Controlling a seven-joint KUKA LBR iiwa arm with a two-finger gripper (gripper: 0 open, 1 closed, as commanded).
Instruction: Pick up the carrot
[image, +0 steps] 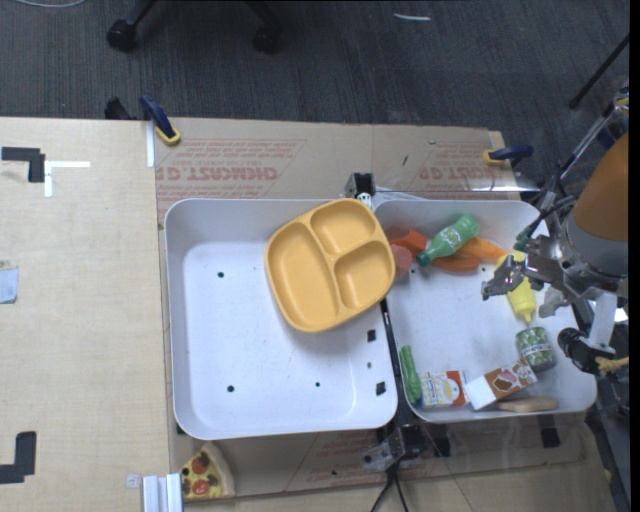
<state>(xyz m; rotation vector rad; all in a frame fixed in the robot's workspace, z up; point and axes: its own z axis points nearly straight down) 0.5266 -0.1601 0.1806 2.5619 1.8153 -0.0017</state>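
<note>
Camera view: looking down at a slant on both white bins, my arm coming in from 3 o'clock.
My gripper (512, 275): over the right bin (450, 335), near its 2 o'clock part; from this angle I cannot tell how far it is open, and I see nothing held in it.
Carrot (470, 256): orange, lying in the right bin toward 12 o'clock, just at 9 o'clock of my gripper, partly under the green bottle (447, 241).
Green bottle: tilted across the carrot, its cap end pointing toward 8 o'clock.
Yellow item (521, 300): just at 6 o'clock of my gripper; too small to name further.
Green can (535, 348): at 5 o'clock of my gripper, near the bin's right wall.
Cartons (470, 387): small boxes along the right bin's 6 o'clock edge, with a thin green vegetable (409, 373) at their 9 o'clock.
Yellow divided plate (330, 264): resting tilted on the left bin (230, 340), its 3 o'clock rim overlapping the wall between the bins.
Toy pizza slice (203, 476): on the bench at 6 o'clock of the left bin.
</note>
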